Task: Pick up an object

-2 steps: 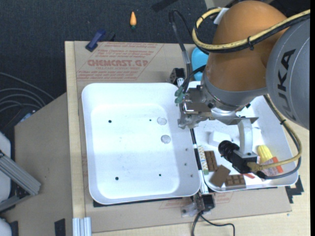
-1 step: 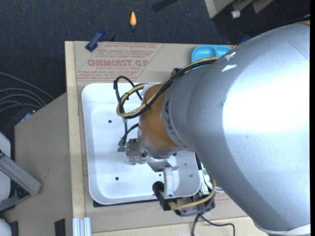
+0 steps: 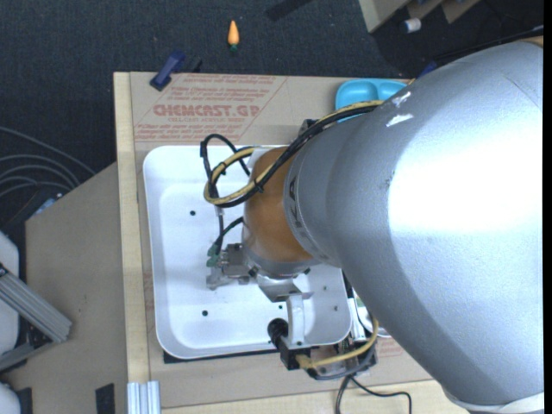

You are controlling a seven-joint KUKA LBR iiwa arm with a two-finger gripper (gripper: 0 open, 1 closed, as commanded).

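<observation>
My gripper [image 3: 221, 267] hangs low over the middle of the left white bin [image 3: 172, 231], under the orange band [image 3: 267, 218] of the wrist. A small greenish bit [image 3: 211, 253] shows at the gripper's left side; I cannot tell whether it is an object or part of the tool. The grey arm [image 3: 431, 231] hides the bin's right part and nearly all of the right bin.
A light blue object [image 3: 369, 93] peeks out at the back behind the arm. Black and yellow cables [image 3: 226, 175] loop over the left bin's back half. A blue piece [image 3: 167, 70] lies at the bench's far left corner, and an orange item [image 3: 233, 33] lies on the dark floor.
</observation>
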